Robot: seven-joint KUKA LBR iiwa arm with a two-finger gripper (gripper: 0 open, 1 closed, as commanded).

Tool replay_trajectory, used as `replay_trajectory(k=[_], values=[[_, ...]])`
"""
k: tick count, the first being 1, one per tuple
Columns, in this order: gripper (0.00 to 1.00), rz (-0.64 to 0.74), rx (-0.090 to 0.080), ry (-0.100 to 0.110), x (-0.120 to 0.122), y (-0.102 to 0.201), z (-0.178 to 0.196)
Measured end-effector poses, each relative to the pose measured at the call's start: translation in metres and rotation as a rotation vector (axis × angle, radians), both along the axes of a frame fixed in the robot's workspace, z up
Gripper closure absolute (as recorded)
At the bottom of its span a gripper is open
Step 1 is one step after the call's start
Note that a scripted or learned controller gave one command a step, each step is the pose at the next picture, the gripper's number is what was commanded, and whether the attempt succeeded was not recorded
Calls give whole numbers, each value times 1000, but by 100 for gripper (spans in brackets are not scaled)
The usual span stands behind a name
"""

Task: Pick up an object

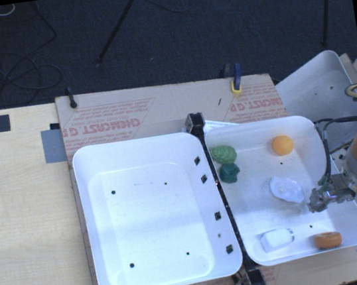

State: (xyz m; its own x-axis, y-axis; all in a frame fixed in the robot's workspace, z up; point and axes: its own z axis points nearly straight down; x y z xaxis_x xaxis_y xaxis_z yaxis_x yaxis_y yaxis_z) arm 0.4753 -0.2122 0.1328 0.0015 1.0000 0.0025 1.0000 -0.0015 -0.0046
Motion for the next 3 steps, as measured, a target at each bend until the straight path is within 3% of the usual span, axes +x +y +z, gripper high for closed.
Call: replay_trajectory(k=[1,3], values=[[0,-3,-1,-2,0,-1,1],[0,-2,-1,-2,0,-1,1]])
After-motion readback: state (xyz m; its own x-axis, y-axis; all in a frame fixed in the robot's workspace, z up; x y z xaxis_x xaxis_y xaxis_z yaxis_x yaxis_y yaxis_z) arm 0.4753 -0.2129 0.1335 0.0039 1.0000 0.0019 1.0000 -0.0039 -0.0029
